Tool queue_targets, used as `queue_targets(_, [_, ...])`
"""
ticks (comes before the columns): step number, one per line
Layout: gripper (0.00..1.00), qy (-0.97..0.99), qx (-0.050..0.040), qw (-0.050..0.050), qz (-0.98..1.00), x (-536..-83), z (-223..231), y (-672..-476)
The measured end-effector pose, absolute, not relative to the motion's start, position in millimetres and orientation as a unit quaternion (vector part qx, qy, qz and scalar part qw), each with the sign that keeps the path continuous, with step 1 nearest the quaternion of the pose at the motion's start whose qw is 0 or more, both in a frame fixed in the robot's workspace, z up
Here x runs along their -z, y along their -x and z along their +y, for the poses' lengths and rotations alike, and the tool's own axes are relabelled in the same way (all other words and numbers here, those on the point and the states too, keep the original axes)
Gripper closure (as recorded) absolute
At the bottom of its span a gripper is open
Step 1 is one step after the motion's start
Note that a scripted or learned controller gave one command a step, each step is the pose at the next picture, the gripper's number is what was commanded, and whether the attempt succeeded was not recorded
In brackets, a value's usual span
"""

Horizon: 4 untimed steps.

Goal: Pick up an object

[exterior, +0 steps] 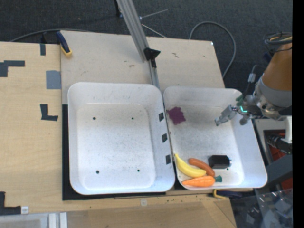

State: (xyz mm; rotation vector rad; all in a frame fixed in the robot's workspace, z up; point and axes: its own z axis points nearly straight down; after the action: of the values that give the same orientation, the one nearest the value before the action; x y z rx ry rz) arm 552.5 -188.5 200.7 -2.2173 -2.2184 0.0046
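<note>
1. Objects to pick from all lie in the right bin. Near its front edge sit a banana, an orange carrot, a smaller carrot and a black block. The banana and carrots touch each other. The black block is just beside them.
2. Nothing has been picked up yet, as far as I can see. Each thing rests on the bin floor. So the whole job is left to do: go down, grab one thing, lift it.
3. Farther back, near the back left corner of the right bin, lies a small purple thing. It is well apart from the rest.
4. The left bin sits beside the right one on the tabletop.
5. The gripper hangs over the right edge of the right bin, toward the back. Nothing is between the jaws. I cannot tell if they are spread or closed.
6. The arm reaches in from the right and tilts down toward the bin.
</note>
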Motion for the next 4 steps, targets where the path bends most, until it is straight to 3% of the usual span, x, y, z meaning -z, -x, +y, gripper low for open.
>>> queue_targets(1, [0.00, 0.706, -0.0004, 0.001, -0.708, -203, -188, -553.6])
queue_targets(3, [0.00, 0.707, -0.0020, 0.002, -0.708, -90, -179, -555.9])
queue_targets(4, [1.00, 0.706, -0.0010, 0.001, -0.708, -103, -179, -557.1])
